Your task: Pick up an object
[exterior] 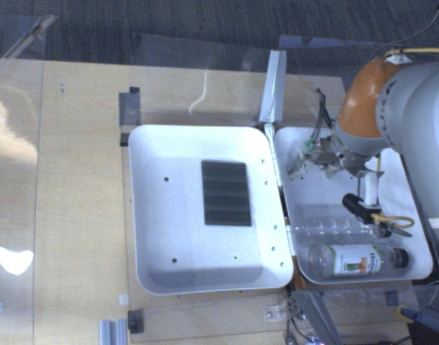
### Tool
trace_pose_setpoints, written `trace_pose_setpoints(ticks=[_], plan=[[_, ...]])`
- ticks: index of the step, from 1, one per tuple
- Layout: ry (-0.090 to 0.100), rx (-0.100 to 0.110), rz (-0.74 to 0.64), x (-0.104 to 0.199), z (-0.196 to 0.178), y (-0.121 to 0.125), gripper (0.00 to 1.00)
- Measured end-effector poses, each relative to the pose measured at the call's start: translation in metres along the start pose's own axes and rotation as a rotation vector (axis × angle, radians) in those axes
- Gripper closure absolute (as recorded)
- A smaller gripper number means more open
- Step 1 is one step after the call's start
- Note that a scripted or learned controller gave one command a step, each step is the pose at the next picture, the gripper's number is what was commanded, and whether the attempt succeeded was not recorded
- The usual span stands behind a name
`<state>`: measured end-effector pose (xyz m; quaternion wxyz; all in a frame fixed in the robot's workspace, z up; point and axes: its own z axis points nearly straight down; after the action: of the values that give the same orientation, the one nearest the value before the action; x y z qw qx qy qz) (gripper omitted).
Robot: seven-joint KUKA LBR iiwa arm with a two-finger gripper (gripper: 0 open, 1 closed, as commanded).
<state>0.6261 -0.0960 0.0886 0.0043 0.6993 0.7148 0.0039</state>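
- Two shallow white bins sit side by side on a pale wooden bench point(75, 192): the left bin point(136, 192) at 9 o'clock and the right bin point(312, 200) at 3 o'clock, their rims touching along the middle.
- One grey metal strip point(274, 85) stands at 12 o'clock of the join between the bins.
- One dark block point(226, 192), rectangular and ribbed, lies flat at the centre of the left bin, apart from every wall.
- One clear bottle point(352, 259) lies on its side in the right bin against the 6 o'clock wall. It has a white label around its middle, and its black cap point(399, 257) points to 3 o'clock.
- One faint transparent shape lies just at 12 o'clock of the bottle, too indistinct to name.
- One grey arm point(417, 128) with an orange band point(363, 99) reaches in from 3 o'clock and covers the right bin's 3 o'clock side.
- One gripper point(321, 157) sits low over the 12 o'clock half of the right bin, near its 9 o'clock wall. Whether it is open or closed cannot be told, and nothing is seen in its grasp.
- The bottle lies at about 6 o'clock of the gripper and apart from it, with bare bin floor between them.
- The dark block lies at about 8 o'clock of the gripper, across the joined rims.
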Motion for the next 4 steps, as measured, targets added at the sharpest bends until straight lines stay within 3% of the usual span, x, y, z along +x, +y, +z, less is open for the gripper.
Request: trace_pose_setpoints(ticks=[1,2,3,4], plan=[[-0.001,0.004,-0.027,-0.072,-0.031,-0.001,0.0],[0.0,0.007,-0.044,-0.092,-0.048,-0.074,0.0],[-0.002,-0.003,-0.107,-0.045,-0.002,-0.078,0.0],[-0.001,-0.007,-0.141,0.001,-0.003,-0.096,0.0]])
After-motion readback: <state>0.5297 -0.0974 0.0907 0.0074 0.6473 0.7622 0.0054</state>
